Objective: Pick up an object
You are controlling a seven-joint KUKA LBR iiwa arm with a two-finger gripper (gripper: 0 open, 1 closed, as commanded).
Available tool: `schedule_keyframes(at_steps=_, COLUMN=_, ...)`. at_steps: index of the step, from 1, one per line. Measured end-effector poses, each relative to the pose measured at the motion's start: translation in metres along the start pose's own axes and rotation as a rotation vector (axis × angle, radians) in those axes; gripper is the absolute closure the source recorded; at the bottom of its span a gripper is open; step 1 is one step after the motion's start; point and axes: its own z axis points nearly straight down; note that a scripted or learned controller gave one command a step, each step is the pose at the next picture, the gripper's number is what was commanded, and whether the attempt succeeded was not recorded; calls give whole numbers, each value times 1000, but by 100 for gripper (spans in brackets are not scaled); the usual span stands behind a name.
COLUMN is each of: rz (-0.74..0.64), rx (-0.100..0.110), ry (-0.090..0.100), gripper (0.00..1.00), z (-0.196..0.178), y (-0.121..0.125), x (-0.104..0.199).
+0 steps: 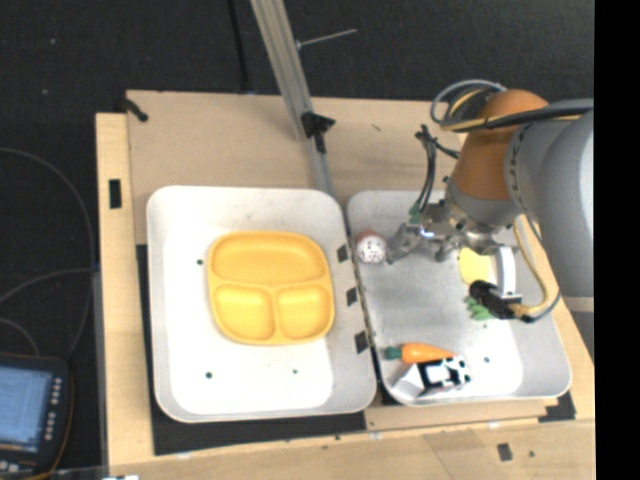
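Fingers (401, 243): you can see them spread apart with nothing between them, so no object is picked yet.
Gripper (420, 248): it points down into the upper half of the right bin (400, 308), with the wrist at its 1 o'clock. I judge it is posed for a descent.
Small ball (371, 249): it sits just beside the fingers at their 9 o'clock, close to the bin's left wall. It is your nearest candidate, but the wall leaves little room for a finger there, and a ball may roll.
Yellow piece (476, 265): at 3 o'clock, partly tucked under the arm.
Carrot (425, 352): at 6 o'clock, well apart, lying flat near the bin's lower edge and open to a grasp from above.
Black-and-white item (440, 373): just below the carrot.
Left bin (180, 368): far out at 9 o'clock, it carries a yellow divided tray (270, 286), likely too broad for the fingers.
Worktop (220, 138): it bears both bins side by side.
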Motion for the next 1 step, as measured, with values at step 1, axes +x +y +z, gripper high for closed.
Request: schedule_keyframes(at_steps=1, rz=3, rx=-2, ry=1, gripper=100, z=-12, y=0, x=0)
